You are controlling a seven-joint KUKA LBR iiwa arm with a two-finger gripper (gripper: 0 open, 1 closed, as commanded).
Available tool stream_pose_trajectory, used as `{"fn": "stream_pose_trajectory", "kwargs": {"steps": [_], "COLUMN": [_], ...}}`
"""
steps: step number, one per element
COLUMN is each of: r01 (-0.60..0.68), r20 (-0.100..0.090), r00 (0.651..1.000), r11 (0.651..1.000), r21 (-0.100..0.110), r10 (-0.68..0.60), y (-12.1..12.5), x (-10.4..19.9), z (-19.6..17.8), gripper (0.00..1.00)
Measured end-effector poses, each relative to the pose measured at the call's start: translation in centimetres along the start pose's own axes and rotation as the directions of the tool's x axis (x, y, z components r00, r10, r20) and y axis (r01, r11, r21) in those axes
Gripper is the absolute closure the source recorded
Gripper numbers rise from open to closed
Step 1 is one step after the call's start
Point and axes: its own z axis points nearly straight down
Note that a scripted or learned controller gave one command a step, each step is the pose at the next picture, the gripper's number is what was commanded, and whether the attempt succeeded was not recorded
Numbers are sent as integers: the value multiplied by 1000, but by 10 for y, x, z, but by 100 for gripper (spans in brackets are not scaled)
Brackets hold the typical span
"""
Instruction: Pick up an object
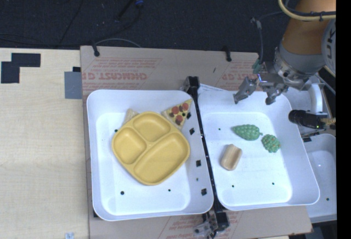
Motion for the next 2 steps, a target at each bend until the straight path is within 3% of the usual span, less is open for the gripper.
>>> {"fn": "stream_pose_trajectory", "kwargs": {"steps": [1,2], "r01": [1,0], "r20": [1,2], "r00": [1000,1000], "r11": [1000,1000], "r21": [-12,-7], "r10": [-1,0], "y": [2,2], "x": [0,-10], "z": [-7,44], "gripper": [0,0]}}
